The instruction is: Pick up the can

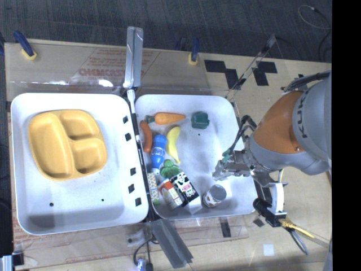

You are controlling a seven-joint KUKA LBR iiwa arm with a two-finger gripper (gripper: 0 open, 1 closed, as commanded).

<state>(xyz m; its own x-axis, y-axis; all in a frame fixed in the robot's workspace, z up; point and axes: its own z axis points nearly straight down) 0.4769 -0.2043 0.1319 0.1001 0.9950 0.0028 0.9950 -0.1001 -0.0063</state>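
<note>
Two fingers of the gripper [224, 165] are what I look at first, and from my screen I cannot tell whether they are spread or pressed together; the metal parts there blur into one pale shape over the right bin's floor. I see nothing between them. The can [215, 195] lies just below and slightly left of the gripper, near the front wall of the right bin [225, 103], its open grey end turned toward the camera. Whether the gripper touches it I cannot make out.

Moving outward, the wrist runs right from the gripper into the arm [293, 131], with its orange band sitting over the bin's right rim and the grey body beyond it.

Left of the can I see a black-and-white carton [184, 186] and a red and white box [170, 193] packed into the front left corner, with a small green item [168, 167] just above them. Along the left wall stand a blue bottle [158, 147], a yellow banana [172, 143] and a reddish sausage shape [145, 134]. An orange carrot [168, 118] lies across the back, and a dark green piece [199, 119] sits to its right.

The left bin [22, 208] holds a yellow divided tray [67, 143] in its back half.
</note>
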